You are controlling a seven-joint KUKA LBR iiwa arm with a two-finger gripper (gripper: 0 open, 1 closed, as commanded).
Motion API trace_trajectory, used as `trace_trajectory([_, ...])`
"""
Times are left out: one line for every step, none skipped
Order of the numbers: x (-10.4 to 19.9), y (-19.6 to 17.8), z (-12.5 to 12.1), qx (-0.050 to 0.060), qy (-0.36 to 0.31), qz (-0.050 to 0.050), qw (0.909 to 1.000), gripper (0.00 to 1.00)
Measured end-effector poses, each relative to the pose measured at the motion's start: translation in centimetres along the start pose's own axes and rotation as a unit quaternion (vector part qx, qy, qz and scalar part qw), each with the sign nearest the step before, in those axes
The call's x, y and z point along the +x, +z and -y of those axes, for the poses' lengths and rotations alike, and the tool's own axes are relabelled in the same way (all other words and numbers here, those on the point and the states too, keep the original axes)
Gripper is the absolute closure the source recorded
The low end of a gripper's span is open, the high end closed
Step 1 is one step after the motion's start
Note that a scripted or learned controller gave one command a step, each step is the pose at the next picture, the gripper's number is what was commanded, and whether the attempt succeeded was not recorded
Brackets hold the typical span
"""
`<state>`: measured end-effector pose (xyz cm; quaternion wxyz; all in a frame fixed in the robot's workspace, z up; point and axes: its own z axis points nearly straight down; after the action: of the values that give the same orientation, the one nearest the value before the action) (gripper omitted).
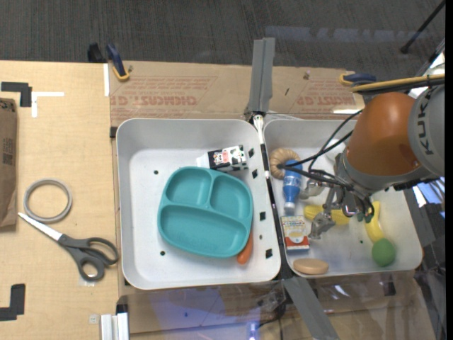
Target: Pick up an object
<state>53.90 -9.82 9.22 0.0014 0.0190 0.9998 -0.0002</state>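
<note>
So the pick isn't done yet, as far as I can see. The gripper (pixel 327 222) is down low inside the right bin (pixel 403 261), sitting over the clutter in the middle of it, but nothing is visibly between its fingers. Whether the jaws are wide or narrow I honestly can't tell; wrist and cables hide too much from this angle.

What's under or right beside it: a yellow piece (pixel 338 215) just to its right, which runs on to a banana-like shape (pixel 372 224) further right. That seems the likeliest target, though that's my guess. The banana-ish thing has its long axis running roughly far-to-near with a slight lean to the right at the near end.

Other candidates in the same bin: a blue bottle (pixel 290 193) just left of the gripper, long axis far-to-near; a small carton (pixel 295 234) near-left of it; a tan oval (pixel 311 265) at the near edge, lying left-right; a green ball (pixel 383 252) at the near right; a bagel-looking ring (pixel 284 160) at the far left.

The left bin (pixel 134 190) holds a teal divided plate (pixel 205 212), a little cow-print box (pixel 228 158) and an orange carrot (pixel 245 250) poking out from under the plate.

What's left: closing on something, then lifting clear.
</note>
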Motion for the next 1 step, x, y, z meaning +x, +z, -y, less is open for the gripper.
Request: trace_trajectory([-9.99, -0.13, 0.32, 0.000, 0.041, 0.001, 0.9992, 0.00])
